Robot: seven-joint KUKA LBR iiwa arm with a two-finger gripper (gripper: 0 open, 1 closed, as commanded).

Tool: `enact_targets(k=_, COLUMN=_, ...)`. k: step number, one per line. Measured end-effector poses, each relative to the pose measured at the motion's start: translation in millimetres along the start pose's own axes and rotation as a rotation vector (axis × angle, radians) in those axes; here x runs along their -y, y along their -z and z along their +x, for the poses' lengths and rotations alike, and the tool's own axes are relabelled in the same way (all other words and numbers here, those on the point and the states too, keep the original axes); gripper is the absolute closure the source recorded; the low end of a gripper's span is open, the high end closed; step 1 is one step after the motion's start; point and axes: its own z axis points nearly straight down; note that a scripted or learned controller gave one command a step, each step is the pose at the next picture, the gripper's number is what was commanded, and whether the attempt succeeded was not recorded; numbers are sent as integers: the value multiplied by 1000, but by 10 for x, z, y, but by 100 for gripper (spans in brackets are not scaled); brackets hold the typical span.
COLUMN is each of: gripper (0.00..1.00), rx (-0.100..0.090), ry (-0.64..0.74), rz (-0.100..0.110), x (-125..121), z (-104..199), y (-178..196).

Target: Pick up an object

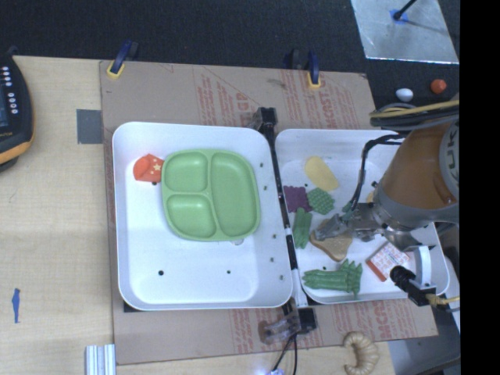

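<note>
While the gripper [332, 226] sits low in the right bin [437, 276], near that bin's middle, the step in hand looks like closing on one of the toys packed beneath it. Doing it well means settling on one piece: the items lie crowded and touching, so a clean descent onto a free edge would serve better than a grab into the heap, and the lift should go straight up so neighbours are not dragged along.

Whether the gripper is parted or pressed together cannot be told; the metal tip is small and blurred against the clutter, and nothing can be seen caught in it. It appears to rest at or just above the tan piece [334, 247], with a dark green piece [302, 227] just to its left.

Outward from there, a green ridged piece [321, 201] and a purple piece [294, 197] lie toward the bin's far-left part, and a yellow piece [320, 172] sits nearer the far edge. A green bunch [336, 278] lies along the near edge, and a red-and-white packet [383, 262] lies toward the near-right corner, beside the arm [418, 174].

Across the divide, the left bin [148, 280] carries a green tray [211, 194] in its far half, with a red toy [148, 167] touching the tray by the far-left corner.
</note>
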Motion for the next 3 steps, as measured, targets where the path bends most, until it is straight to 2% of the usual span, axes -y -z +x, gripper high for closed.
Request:
enact_targets(k=1, gripper=100, rx=2, ry=5, rz=-8, x=-24, z=-6, y=195)
enact_targets(k=3, gripper=100, rx=5, ry=10, rz=-6, x=-22, z=-22, y=396)
